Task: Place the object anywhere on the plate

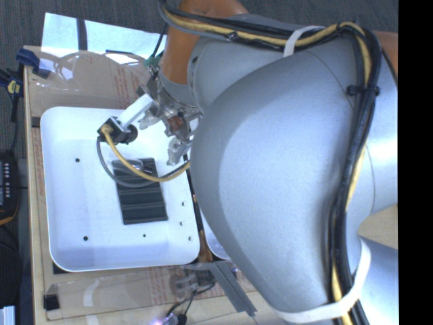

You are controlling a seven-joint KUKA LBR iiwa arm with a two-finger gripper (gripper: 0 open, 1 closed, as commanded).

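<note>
A dark grey ribbed rectangular object [142, 196] lies flat in the left white bin [74, 202], near the bin's middle right. My gripper [177, 144] hangs at the end of the wrist, above the bin's right edge and a little up and right of the object. It is not touching the object. A yellow cable [139, 171] loops from the wrist across the object's top end. A sliver of curved white rim [212, 244], perhaps the plate, peeks out from under the arm in the right bin.
The bulky grey arm [291, 161] covers nearly all of the right bin. A white bracket with a black tip [122, 128] sticks out left of the wrist. Brown bench board with tape and clutter [88, 66] lies behind the left bin.
</note>
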